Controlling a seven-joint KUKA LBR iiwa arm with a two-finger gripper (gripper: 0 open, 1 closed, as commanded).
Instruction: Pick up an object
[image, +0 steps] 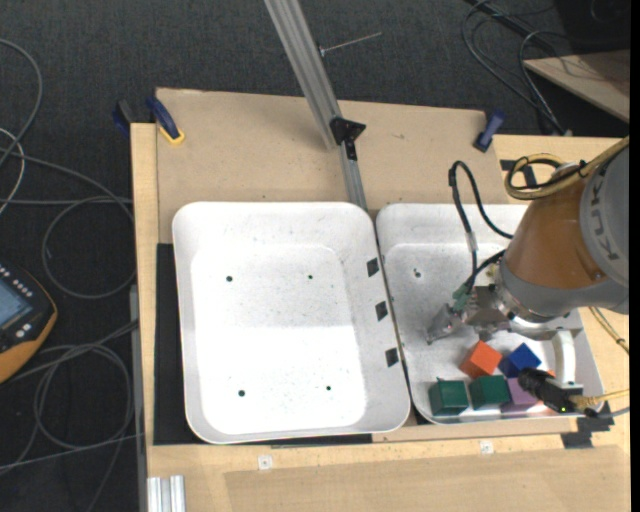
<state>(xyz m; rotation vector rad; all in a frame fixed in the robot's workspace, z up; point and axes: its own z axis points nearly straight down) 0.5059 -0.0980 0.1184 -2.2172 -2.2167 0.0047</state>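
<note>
- Two white bins sit side by side on the desk: the left bin and the right bin, their inner rims touching along a seam marked by three small black tabs.
- The arm reaches in from the right over the right bin; its end effector sits low above the middle of that bin's floor, just up and left of the blocks.
- Whether the end effector is open or closed I cannot tell; the metal parts at its tip are too small and cluttered to read, and no block shows in it.
- The things to pick up are bunched in the right bin's near right corner, close against its front rim.
- Counted there: one orange block, one blue block, two green blocks, the larger green block at the left and a smaller green block beside it, and one purple block. Five in all, packed touching or nearly so.
- Open room in the right bin lies in its far and left part; the arm's body overhangs its right side.
- A slanted metal pole crosses the desk's far edge and ends near the seam between the bins.
- Two blue clamps grip the desk's far edge, one towards each corner.
</note>
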